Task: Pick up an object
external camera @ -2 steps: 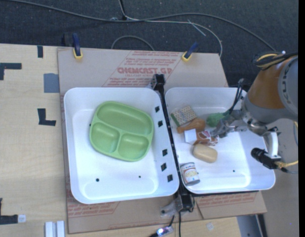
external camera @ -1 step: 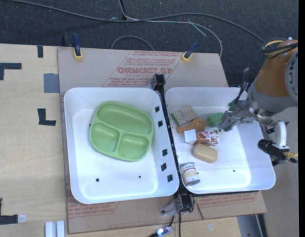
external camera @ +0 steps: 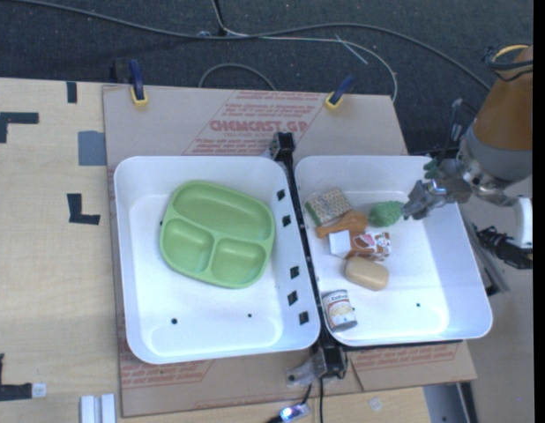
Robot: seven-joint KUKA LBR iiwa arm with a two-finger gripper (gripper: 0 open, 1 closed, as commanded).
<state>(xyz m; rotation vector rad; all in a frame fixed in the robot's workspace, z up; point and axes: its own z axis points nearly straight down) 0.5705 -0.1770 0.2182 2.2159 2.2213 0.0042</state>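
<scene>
White plastic makes up both shallow bins on your tabletop point(external camera: 43, 236), a pale wooden surface with a brown cardboard sheet point(external camera: 255, 122) lying under the bins. Your left bin point(external camera: 136, 324) holds a light green plastic tray with three compartments point(external camera: 218, 233), lying flat towards the far half of that bin.

Your right bin point(external camera: 449, 315) carries the loose objects, all gathered in its left half. Nearest the divider at the far side you see a small square packet with a greenish checked face point(external camera: 328, 205). Just beside it, towards you, lies an orange wedge-shaped piece point(external camera: 339, 226), and touching that a small white block point(external camera: 340, 242). A brown and white wrapped packet point(external camera: 372, 243) sits to the right of these. Just below it rests a tan rounded lump like a bread roll or potato point(external camera: 367, 274). Closest to the near wall, next to the divider, stands a small can with a white label point(external camera: 339, 308).

A dark green bumpy object point(external camera: 387, 212) lies to the right of the checked packet. Your grey arm with its orange band point(external camera: 506, 104) reaches in from the right, and the claw point(external camera: 420, 201) sits just beside that green object, at its right edge. Whether the claw is spread or pressed together, you cannot tell from this view, nor whether it touches the green object.
</scene>
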